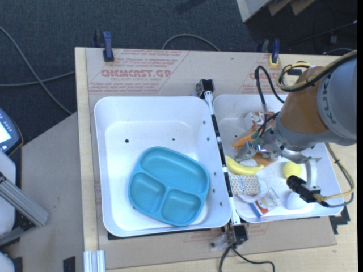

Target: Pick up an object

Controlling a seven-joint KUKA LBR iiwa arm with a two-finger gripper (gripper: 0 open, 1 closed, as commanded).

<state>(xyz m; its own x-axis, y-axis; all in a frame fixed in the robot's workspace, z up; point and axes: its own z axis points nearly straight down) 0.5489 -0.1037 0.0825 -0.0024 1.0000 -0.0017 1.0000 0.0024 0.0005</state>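
The right bin (227, 109) holds a jumble of small objects. A yellow banana (241, 166) lies near its left wall. An orange piece (246, 140) rests just above the banana. A round yellow fruit (292, 169) sits further right, beside a black part at the arm's lower edge. The grey arm with its orange band (300, 109) comes in from the right and hangs over this bin. My gripper (258, 146) is low among the objects, just above the banana and next to the orange piece. Nothing can be seen lifted.
The left bin (113, 118) holds a blue divided plate (168, 185). In the right bin a patterned white packet (244, 183) and a white wrapper with red and blue print (264, 204) lie near the front. Cables loop behind the arm.
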